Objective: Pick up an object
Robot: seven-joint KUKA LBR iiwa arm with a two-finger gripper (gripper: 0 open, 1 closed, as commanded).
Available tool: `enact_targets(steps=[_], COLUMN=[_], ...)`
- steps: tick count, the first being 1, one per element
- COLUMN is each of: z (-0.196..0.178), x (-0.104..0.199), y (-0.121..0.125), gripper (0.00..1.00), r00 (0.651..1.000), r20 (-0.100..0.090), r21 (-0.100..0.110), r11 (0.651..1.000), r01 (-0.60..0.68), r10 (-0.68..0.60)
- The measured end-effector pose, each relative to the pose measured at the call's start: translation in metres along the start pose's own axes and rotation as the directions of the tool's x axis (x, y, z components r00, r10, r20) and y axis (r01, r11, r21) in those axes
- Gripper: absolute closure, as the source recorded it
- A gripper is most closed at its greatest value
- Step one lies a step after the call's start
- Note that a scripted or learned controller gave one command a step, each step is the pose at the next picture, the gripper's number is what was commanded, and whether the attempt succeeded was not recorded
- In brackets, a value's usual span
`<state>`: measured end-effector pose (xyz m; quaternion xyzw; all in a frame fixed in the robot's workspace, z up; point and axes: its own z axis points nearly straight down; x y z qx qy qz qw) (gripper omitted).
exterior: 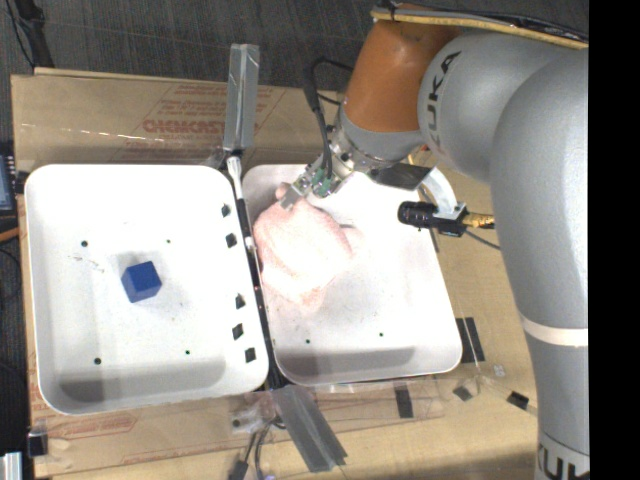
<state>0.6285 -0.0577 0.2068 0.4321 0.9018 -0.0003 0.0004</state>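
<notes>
Two bins, listed for you from the near edge of the bench to the far.

Item: left bin (60,268), white and shallow. Contents: a blue cube (142,280), sitting left of centre on the floor, square to nothing in particular, well apart from the walls.

Item: right bin (430,338), white and shallow, touching the left bin along the shared divider. Contents: a pale pink, soft-looking lump (300,248), perhaps cloth or a bag, lying in the upper left part of the floor, close beside the divider. Its long axis runs roughly from the far wall toward you, leaning a little to the right.

Item: gripper (315,183), at the far left corner of the right bin, hanging from the orange-banded wrist (385,78). You will find it just at the far end of the pink lump, touching it or nearly so. How wide it stands, you cannot tell from this angle, nor whether it has hold of anything; the wrist and blur hide that.

Relation to note: the pink lump lies directly on the near side of the gripper, while the blue cube is well apart, across the divider to the left. Judged from this, the lump is the likelier pick.
</notes>
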Motion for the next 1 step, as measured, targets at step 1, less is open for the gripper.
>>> enact_targets(steps=[1], z=[0.0156], x=[0.0643], y=[-0.0181], gripper=[1.00], r00=[1.000], r20=[-0.002], r21=[0.003], r11=[1.000], r01=[0.013], r10=[-0.013])
